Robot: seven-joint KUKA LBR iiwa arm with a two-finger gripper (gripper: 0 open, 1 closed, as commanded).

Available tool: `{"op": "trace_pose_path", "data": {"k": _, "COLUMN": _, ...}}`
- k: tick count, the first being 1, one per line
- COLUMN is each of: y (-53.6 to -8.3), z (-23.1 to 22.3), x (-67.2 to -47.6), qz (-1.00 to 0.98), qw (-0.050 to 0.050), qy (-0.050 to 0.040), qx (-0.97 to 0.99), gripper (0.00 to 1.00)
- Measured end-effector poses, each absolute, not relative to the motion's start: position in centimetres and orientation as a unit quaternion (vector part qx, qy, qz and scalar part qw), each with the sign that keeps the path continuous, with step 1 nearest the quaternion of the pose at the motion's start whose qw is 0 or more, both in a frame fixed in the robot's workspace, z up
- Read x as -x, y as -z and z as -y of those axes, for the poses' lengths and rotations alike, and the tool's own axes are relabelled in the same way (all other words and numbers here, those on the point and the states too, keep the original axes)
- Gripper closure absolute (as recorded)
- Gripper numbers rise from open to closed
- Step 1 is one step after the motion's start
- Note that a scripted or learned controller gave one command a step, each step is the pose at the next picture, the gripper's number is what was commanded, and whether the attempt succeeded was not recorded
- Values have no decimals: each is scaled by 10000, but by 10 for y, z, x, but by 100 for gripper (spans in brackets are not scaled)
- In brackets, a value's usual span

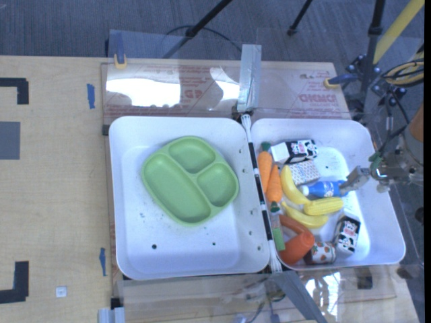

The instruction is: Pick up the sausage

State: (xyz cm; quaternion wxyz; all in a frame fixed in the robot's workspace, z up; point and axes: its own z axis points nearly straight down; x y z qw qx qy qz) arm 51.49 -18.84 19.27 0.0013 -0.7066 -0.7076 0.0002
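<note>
Grey metal at the right bin's [389, 215] outer wall is your gripper [357, 179]. It sits low over the rim and is angled inward toward the pile, but it is too small and blurred here to tell whether it is open or closed, and nothing shows in its grasp. Just beside its tip lies a blue bottle [322, 190], resting across a banana [323, 206]. A second banana [290, 183] curves away toward the divider. That puts the gripper at the wrong item if the sausage is the goal. The sausage [295, 224], as best I can judge, is the reddish piece lower in the bin. It lies slantwise below the bananas and against an orange carrot [297, 248] at the near edge. Everything is crowded toward the divider, likely because loose toys settle where they were tipped in, so the sausage has neighbours touching it on at least two sides. You would need to come in from its freer upper side, or you may nudge the carrot instead. A cow-print carton [348, 234] stands near the near right corner and another carton [301, 150] sits at the far end, both apart from the sausage. Two more carrots [272, 177] lie along the divider. Across it, the left bin [128, 147] holds a green plate [190, 179], well away from the work.
</note>
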Motion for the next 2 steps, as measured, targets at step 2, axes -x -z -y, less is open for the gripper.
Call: {"op": "trace_pose_path", "data": {"k": 2, "y": -248, "z": 194, "x": -480, "qz": 7955, "qw": -19, "qy": 3, "qx": 6059, "gripper": 0}}
